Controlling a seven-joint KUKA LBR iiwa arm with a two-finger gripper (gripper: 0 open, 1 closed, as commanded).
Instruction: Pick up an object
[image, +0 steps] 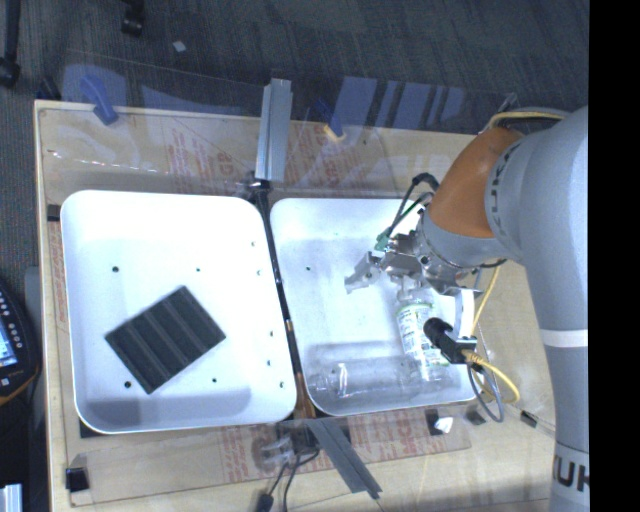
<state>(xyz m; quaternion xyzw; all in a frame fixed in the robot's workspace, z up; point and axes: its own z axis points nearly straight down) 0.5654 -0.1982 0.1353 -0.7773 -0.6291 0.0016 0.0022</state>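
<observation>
My gripper (398, 285) hangs low over the right part of the right bin (320, 225), under the orange-banded wrist. Just below it lies a small white bottle with a green label (411, 332), its top end reaching up under the gripper; I cannot tell whether they touch. A clear plastic bottle (365, 378) lies on its side along the bin's near wall, its right end by the small bottle. A black ribbed rectangular pad (165, 338) lies flat and askew in the left bin (150, 205).
The grey arm covers the right bin's right rim. Loose cables, one yellow (490, 375), hang by the bin's near right corner. A metal bracket (274, 125) stands behind the divider between the bins, and another (335, 460) in front.
</observation>
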